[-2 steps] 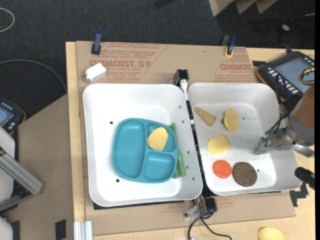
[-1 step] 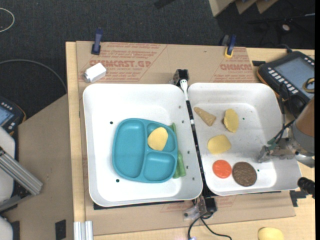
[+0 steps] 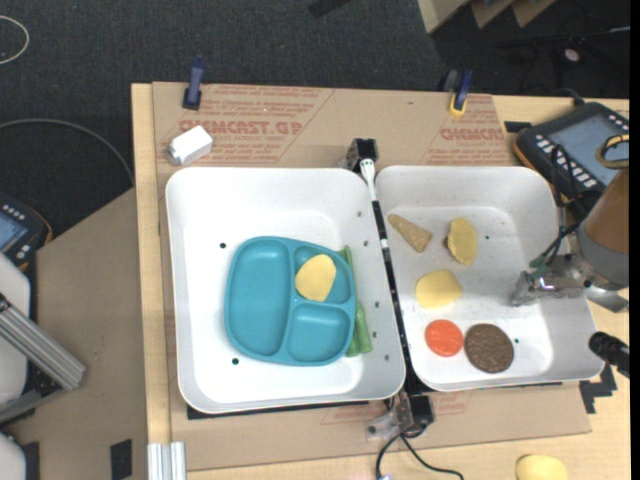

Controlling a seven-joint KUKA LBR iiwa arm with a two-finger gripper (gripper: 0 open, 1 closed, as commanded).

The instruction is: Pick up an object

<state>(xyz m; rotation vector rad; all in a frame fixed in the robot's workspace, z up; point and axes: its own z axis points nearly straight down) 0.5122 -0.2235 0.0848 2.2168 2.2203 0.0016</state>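
tool (image 3: 528,290) fingers blurred, arm cropped

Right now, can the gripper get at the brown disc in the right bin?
Probably yes. The gripper sits low over the right bin, and the brown disc lies just ahead of it with bare floor between. The orange disc beside it could crowd a finger.

dark carpet floor (image 3: 150,28) around bench (image 3: 300,113)
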